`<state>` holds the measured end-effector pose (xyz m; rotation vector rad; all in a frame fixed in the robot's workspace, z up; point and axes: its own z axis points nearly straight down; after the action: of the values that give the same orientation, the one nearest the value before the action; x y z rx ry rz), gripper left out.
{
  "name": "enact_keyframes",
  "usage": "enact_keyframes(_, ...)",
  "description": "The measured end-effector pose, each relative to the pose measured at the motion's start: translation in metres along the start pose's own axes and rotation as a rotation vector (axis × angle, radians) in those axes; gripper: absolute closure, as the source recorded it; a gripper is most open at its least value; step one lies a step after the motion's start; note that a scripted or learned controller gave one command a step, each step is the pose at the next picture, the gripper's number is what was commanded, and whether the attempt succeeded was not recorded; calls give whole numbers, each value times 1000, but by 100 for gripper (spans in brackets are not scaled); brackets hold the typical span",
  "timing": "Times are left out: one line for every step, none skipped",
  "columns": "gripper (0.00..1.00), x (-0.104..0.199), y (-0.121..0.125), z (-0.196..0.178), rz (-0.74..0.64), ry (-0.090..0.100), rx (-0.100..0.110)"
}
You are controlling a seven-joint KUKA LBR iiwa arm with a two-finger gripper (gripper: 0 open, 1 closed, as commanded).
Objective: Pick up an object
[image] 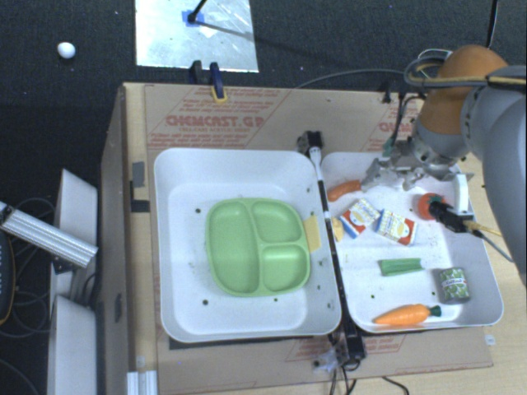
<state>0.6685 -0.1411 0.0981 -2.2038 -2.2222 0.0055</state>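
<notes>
My gripper hangs over the far left part of the right bin, with nothing seen in it. Just left of and below it lies a small orange sausage-like piece. Two small printed cartons lie side by side in the bin's middle. A red round item sits to the right of the gripper, partly hidden by the wrist. Nearer the front are a green stick, a dark green can and an orange carrot.
The left bin holds a green divided plate. A yellow tag sits at the wall between the bins. Brown cardboard lies behind both bins.
</notes>
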Motion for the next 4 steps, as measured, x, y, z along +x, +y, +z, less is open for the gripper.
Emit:
enact_keyframes(0, -12, -18, 14, 6, -7, -12)
enact_keyframes(0, 16, -4, 14, 6, -13, 6)
enact_keyframes(0, 15, -48, 14, 7, -6, -12)
enact_keyframes(0, 16, -2, 14, 3, -5, 6)
